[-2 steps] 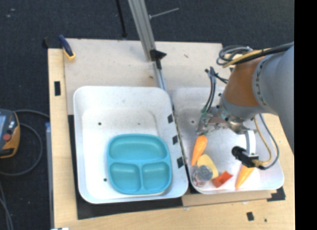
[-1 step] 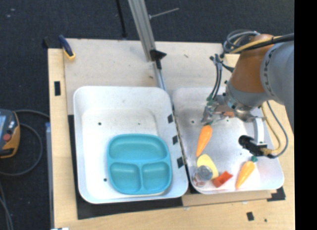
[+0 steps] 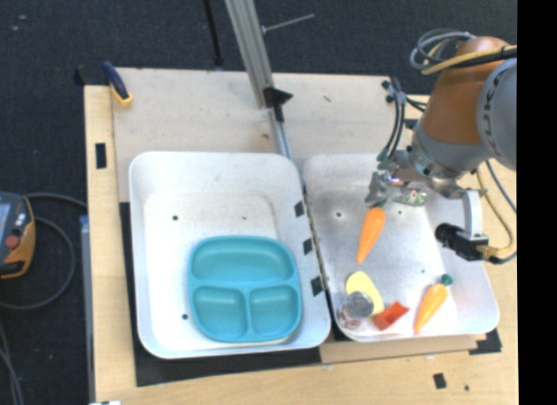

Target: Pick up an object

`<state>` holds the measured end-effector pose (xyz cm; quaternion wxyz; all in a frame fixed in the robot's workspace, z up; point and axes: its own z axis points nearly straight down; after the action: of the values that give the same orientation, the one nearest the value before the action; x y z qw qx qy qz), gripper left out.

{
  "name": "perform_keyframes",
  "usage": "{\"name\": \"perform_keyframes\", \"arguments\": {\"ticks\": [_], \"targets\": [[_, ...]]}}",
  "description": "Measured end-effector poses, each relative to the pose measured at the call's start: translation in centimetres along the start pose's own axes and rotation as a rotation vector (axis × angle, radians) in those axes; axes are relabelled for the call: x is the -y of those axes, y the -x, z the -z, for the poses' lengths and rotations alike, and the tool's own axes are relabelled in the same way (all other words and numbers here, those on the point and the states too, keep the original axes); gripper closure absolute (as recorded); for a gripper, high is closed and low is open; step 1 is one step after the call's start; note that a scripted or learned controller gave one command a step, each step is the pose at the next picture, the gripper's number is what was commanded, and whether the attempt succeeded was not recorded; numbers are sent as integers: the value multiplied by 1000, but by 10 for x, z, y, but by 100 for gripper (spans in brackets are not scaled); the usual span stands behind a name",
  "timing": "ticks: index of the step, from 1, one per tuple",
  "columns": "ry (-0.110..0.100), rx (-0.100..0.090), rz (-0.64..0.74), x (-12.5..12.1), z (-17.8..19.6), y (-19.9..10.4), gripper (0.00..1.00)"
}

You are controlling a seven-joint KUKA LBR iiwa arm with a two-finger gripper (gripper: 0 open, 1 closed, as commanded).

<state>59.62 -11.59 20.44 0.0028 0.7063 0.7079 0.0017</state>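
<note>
I see my tool (image 3: 389, 192) hanging over the far part of the right bin (image 3: 335, 187), just above the top of the carrot (image 3: 371, 232) lying there, presumably lined up for it, though I cannot tell its opening.

Robot lab: bench (image 3: 174, 107), bins (image 3: 157, 177), aluminium mast (image 3: 248, 29).
</note>
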Motion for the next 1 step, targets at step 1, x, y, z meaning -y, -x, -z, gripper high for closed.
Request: {"name": "perform_keyframes", "arguments": {"ticks": [1], "targets": [[1,0,2,-2,54,2,100]]}}
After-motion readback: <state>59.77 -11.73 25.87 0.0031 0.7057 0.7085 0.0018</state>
